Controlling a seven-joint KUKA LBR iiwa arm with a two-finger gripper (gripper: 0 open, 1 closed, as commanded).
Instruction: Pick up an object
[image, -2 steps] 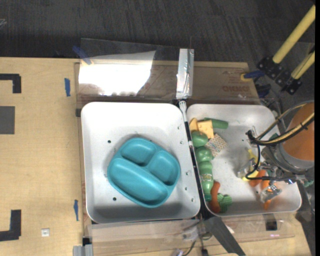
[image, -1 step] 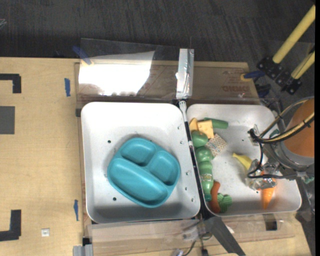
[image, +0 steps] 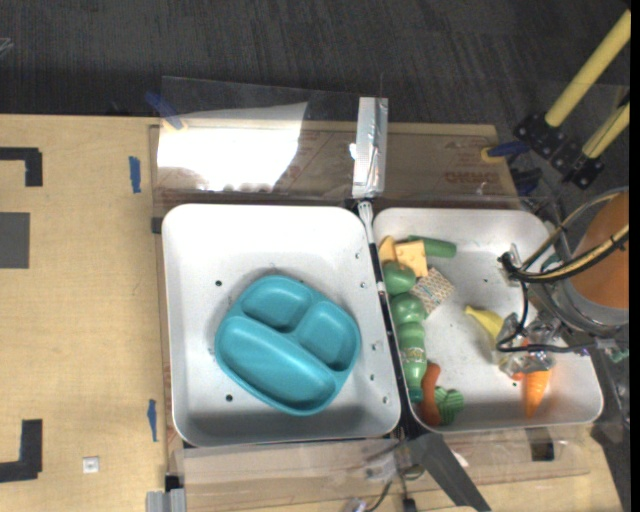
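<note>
Nowhere legible writing — teal plate (image: 288, 342).

Toys crowd the right bin's (image: 470, 222) left wall; its middle floor lies bare.

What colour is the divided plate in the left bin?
Teal blue; the plate shows plainly in the camera view.

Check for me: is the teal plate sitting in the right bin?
No, the teal plate lies in the left bin, apart from the toys.
</note>
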